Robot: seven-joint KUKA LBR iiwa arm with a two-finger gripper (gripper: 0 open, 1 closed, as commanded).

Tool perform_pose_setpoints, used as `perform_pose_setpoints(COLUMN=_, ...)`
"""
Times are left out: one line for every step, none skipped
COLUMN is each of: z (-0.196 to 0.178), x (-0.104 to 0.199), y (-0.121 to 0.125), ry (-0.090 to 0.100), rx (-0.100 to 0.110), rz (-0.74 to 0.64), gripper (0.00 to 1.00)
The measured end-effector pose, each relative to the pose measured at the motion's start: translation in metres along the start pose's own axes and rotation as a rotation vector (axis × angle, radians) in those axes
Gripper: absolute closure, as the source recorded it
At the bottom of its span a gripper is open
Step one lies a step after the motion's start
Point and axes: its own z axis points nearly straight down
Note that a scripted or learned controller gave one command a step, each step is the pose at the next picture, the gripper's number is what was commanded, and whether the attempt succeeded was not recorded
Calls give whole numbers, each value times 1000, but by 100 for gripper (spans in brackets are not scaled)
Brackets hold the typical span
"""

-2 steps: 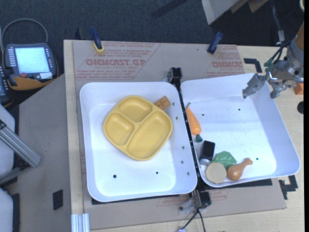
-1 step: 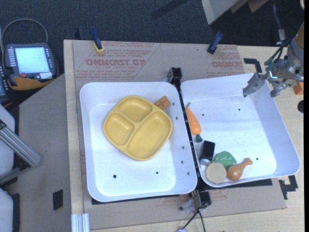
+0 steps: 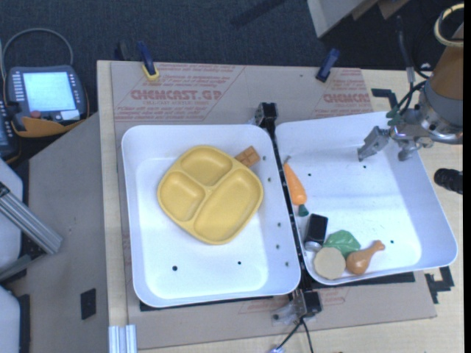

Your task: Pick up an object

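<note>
Gripper (image 3: 388, 142) hovering over the right bin (image 3: 434, 219), jaws apart, holding nothing
Approach step, I judge: carrot (image 3: 295, 184), black block (image 3: 317, 229), green piece (image 3: 343, 240) and drumstick (image 3: 364, 257) lie well apart from it; next it must travel across and descend over one

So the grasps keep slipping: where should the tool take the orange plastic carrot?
Grip the orange plastic carrot across its thicker middle, coming straight down from above. It lies flat beside the right white bin's left wall, so close the fingers along that wall's line, not across it.
</note>
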Motion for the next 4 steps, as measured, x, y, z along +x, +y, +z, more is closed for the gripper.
perform_pose_setpoints(z=63, x=5, y=2, ry=2, rx=6, rz=-1, gripper=0)
perform_pose_setpoints(z=123, x=4, y=3, ry=-4, rx=-4, rz=0, gripper=0)
perform_pose_setpoints(z=106, x=3, y=6, ry=-7, rx=-16, rz=-1, gripper=100)
perform_pose_setpoints(z=62, x=0, y=11, ry=-3, rx=-8, rz=-1, gripper=100)
